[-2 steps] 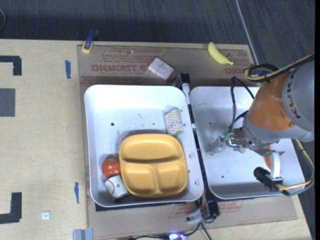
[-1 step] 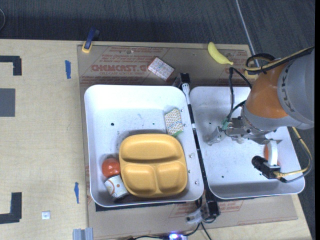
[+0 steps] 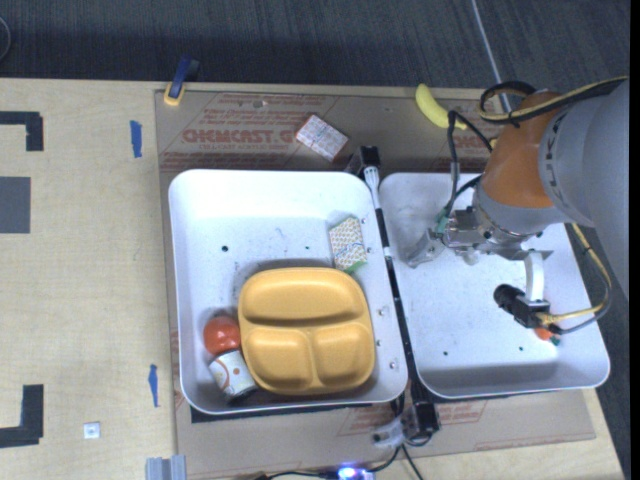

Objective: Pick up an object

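A yellow sectioned tray (image 3: 305, 328) lies in the left bin (image 3: 200, 268). Beside it at the front left are an orange-red ball (image 3: 221, 333) and a small white can (image 3: 232, 372). A small patterned packet (image 3: 347, 241) leans near the left bin's right wall. My gripper (image 3: 424, 250) hangs over the back left part of the right bin (image 3: 480, 358), close to the wall between the bins. Nothing shows in it.
A small patterned card (image 3: 321, 136) lies on the cardboard behind the bins. A yellow piece (image 3: 432, 106) sits at the back right, and a blue-yellow clip (image 3: 180, 80) at the back left. Black cabling with an orange tip (image 3: 525, 308) hangs from the arm over the right bin.
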Controlling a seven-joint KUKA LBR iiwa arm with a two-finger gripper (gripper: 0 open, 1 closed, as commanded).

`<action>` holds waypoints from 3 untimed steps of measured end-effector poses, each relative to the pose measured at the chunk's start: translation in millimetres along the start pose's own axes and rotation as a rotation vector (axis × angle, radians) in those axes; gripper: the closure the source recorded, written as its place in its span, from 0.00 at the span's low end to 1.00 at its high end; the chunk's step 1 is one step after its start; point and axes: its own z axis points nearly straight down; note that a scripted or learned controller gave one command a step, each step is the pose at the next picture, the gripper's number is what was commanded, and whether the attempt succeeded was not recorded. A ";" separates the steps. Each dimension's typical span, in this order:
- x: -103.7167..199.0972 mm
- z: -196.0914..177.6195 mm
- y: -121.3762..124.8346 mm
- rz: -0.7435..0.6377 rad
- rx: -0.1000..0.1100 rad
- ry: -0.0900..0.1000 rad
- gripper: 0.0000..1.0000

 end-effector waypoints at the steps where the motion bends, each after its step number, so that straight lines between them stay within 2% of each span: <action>1: -46.3 0.4 56.0 0.000 0.001 -0.001 0.00; 2: -45.4 -10.6 57.3 -0.003 -0.002 -0.002 1.00; 3: -128.5 -67.8 32.1 0.001 -0.001 -0.002 1.00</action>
